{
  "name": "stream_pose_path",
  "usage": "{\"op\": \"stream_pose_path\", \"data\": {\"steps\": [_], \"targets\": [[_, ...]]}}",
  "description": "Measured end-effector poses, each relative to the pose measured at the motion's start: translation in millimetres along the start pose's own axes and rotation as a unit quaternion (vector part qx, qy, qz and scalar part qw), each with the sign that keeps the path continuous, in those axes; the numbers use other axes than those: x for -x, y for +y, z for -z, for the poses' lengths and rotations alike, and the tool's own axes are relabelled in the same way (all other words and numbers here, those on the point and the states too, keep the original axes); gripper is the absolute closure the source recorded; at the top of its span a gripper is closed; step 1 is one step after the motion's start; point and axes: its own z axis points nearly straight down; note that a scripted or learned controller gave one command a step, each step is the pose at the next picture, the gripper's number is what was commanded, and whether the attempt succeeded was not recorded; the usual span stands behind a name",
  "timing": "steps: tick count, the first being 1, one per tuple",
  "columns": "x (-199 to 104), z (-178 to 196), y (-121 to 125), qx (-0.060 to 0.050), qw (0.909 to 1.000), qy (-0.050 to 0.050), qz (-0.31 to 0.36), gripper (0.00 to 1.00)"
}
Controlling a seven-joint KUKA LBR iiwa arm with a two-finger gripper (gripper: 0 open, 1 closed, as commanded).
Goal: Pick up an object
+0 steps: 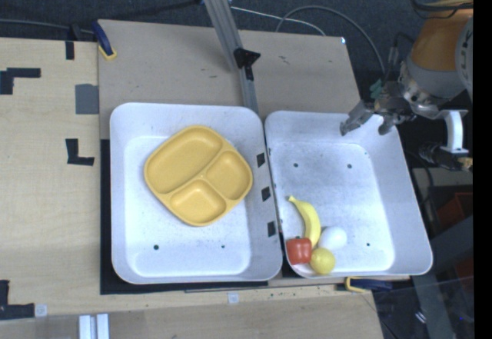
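In the right bin (384, 176), several small items lie bunched at the near left corner: a yellow banana (306, 219), a red piece (299, 250), a white ball (334, 237) and a small yellow ball (323, 260). My gripper (367, 121) hangs over the far right rim of that bin, well away from the pile. Its two dark fingers stand apart with nothing between them, so it is open.
The left bin (127, 199) holds a yellow divided plate (198, 174). A grey metal pole (223, 14) slants down to the seam between the bins. The wooden bench (46, 176) extends left, with black tape marks on it.
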Motion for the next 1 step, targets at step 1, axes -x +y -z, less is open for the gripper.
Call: {"op": "stream_pose_path", "data": {"steps": [1], "targets": [[0.1, 0.0, 0.0, 0.000, 1.0000, 0.000, 0.000, 0.00]]}}
